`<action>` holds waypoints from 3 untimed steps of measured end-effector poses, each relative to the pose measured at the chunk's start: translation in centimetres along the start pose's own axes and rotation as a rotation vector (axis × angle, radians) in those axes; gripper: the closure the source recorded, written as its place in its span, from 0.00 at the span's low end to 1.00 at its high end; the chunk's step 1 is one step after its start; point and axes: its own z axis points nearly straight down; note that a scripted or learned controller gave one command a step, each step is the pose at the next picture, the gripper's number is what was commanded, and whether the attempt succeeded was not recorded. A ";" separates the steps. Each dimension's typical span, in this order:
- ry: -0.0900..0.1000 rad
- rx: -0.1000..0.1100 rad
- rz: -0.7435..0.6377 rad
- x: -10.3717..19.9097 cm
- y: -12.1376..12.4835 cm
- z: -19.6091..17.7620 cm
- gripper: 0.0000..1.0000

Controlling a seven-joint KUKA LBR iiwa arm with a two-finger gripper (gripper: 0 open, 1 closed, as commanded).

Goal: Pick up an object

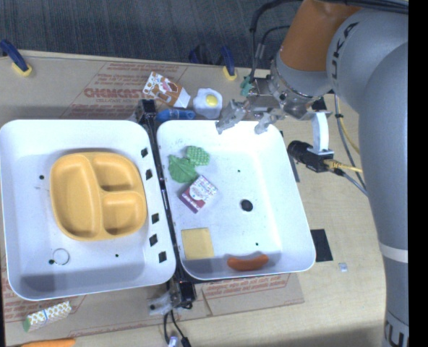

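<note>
My gripper (242, 122) hangs open over the far rim of the right bin (293, 208), with nothing between its fingers. Inside that bin lie a green leafy toy (187, 163), a small maroon and white packet (199, 193), a yellow cheese slice (197, 243), an orange sausage (247, 262) by the near wall and a small dark disc (246, 206). The green toy is the closest of these to the gripper, below and to its left.
The left bin (19, 194) holds a yellow divided plate (98, 192). Behind the bins on the cardboard sit a snack packet (160, 87), a blue item (174, 114) and a fried-egg toy (209, 101). A wrapped candy (48, 314) lies at the front left.
</note>
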 end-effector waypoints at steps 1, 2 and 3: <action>0.000 0.003 -0.101 2.4 0.4 12.2 0.00; 0.000 0.001 0.005 1.9 -4.0 17.0 0.00; -0.001 0.003 0.000 1.9 -3.9 16.0 1.00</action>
